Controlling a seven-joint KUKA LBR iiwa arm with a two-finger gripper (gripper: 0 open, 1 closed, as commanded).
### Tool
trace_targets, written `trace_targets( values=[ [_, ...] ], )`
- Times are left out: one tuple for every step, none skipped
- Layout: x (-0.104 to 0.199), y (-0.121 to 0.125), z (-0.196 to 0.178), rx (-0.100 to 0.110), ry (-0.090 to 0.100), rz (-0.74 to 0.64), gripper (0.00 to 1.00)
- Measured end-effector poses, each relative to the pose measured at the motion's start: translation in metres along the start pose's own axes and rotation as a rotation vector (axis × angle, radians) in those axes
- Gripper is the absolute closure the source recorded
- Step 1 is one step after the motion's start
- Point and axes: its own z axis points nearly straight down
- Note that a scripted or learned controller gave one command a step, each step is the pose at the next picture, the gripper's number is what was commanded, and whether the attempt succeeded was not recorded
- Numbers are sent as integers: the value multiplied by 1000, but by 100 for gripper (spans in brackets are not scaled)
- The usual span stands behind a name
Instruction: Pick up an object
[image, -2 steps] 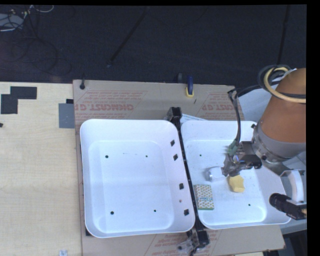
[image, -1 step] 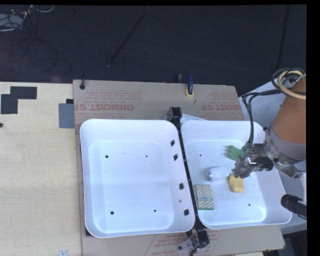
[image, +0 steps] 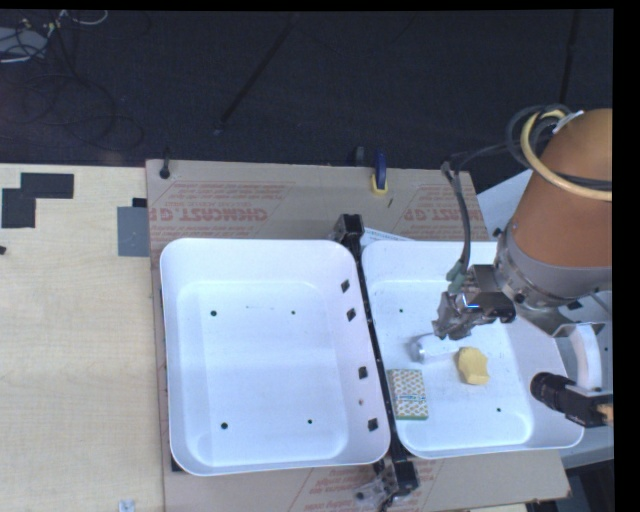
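Observation:
In the right bin (image: 500, 425) lie a yellow lump (image: 473, 364), a flat green-and-white patterned packet (image: 408, 393) and a small pale grey piece (image: 417, 348). My gripper (image: 448, 325) hangs low over this bin, coming in from the right. It sits just up and to the right of the pale grey piece and just left of and above the yellow lump. I see nothing held in it. The packet lies near the bin's left wall, below the gripper.
The left bin (image: 185, 300) stands beside the right one, with a black divider strip (image: 360, 340) between them. Both rest on a brown cardboard sheet (image: 260, 200). Pale bench surface (image: 70, 350) extends to the left.

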Motion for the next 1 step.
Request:
trace_targets(
  values=[
    [-30, 3, 17, 6, -3, 10, 100]
  ],
)
